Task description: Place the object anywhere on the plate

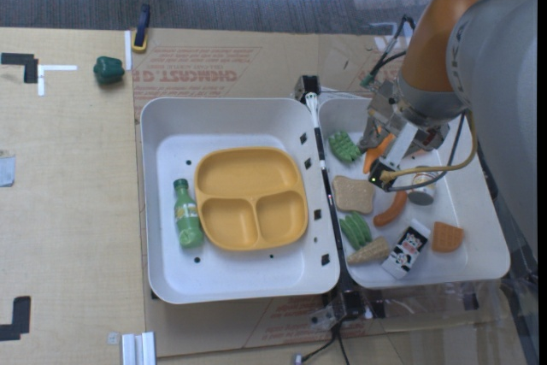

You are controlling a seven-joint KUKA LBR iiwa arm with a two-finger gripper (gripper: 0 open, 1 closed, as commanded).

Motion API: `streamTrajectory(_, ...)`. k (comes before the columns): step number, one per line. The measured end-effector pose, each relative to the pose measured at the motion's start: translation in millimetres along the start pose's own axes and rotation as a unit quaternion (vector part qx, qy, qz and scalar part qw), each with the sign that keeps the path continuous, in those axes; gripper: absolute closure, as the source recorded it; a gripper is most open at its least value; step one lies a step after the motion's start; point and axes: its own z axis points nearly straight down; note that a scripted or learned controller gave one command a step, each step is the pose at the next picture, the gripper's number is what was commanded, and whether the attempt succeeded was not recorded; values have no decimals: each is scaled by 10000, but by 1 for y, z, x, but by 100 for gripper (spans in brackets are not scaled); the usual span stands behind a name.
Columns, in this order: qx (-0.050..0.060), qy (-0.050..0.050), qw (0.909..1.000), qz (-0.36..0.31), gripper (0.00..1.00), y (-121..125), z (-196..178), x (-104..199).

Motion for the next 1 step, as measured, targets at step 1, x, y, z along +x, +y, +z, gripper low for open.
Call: streamTrajectory(1,-1,1,10000,3,0,0,0,0)
